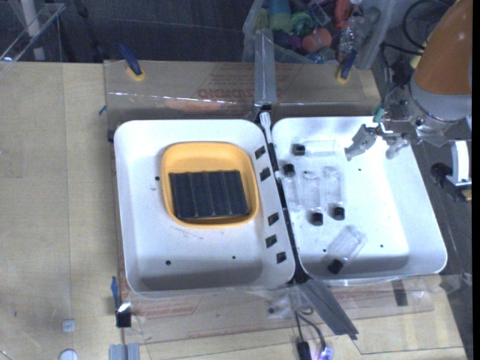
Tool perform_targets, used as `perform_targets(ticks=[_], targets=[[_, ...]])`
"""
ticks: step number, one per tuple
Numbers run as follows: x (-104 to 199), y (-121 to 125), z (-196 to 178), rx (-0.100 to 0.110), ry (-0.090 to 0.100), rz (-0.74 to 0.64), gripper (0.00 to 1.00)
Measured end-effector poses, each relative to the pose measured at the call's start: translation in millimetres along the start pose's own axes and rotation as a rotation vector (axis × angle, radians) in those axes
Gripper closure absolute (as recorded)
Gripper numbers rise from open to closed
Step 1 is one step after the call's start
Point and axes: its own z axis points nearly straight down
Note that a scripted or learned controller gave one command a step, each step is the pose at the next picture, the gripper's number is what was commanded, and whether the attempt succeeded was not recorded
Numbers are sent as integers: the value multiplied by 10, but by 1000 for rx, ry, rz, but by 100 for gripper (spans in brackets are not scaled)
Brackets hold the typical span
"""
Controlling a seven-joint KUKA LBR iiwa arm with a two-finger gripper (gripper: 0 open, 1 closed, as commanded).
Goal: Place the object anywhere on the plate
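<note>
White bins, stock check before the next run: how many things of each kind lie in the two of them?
Yellow plate: 1
Black ribbed block, lying on the plate: 1
Clear vials with black caps, all in the right bin: 5
Total: 7

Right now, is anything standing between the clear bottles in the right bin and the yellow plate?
Yes: the raised divider where the two bins meet lies between the clear bottles and the yellow plate, which already bears a black ridged block.
</note>
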Motion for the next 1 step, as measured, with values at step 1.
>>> perform_targets(ticks=[1], targets=[[-710,243,357,-2,-1,-236,0]])
